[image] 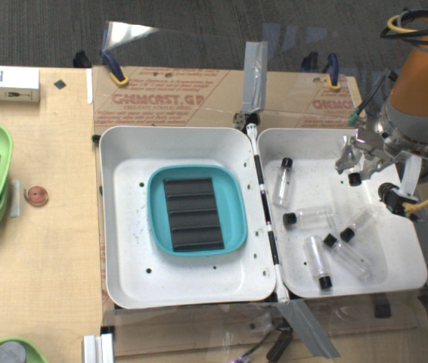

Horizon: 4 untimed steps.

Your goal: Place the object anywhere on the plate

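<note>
Vials, clear with black caps, several: all were found lying loose in the right bin, none on the teal plate in the left bin. Gripper was positioned over the right bin's far corner; nothing was seen held. Placement was judged not yet begun.

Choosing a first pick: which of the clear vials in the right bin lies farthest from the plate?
The vial at the bin's lower right, black cap pointing up-left. The others lie nearer the teal plate.
</note>
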Each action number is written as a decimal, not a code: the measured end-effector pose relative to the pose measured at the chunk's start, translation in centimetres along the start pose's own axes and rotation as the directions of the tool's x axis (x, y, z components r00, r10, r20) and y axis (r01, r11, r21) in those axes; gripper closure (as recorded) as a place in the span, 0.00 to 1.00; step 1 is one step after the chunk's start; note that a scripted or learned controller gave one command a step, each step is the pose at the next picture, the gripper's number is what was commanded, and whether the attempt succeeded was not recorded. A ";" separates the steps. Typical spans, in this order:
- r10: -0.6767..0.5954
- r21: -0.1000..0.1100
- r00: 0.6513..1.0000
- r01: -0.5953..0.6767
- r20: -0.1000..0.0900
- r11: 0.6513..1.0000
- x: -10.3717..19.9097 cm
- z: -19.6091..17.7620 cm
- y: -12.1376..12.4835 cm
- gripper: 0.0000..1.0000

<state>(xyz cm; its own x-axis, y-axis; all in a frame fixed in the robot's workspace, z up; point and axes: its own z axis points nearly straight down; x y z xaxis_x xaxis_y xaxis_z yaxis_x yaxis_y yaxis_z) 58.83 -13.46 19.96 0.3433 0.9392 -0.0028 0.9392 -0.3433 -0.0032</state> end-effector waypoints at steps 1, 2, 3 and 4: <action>-0.108 0.001 0.994 0.108 -0.001 0.994 4.6 0.1 -6.9 1.00; -0.205 0.000 0.979 0.205 0.000 0.979 14.0 0.9 -11.9 1.00; -0.422 -0.002 0.907 0.422 0.001 0.907 20.9 -1.1 -15.2 1.00; -0.421 -0.001 0.907 0.421 0.001 0.907 20.9 -1.1 -15.2 0.00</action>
<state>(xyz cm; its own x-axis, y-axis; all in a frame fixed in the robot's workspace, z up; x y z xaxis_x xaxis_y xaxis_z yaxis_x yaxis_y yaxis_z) 51.72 11.37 21.04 -0.0844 0.9964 -0.0017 0.9964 0.0844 -0.0029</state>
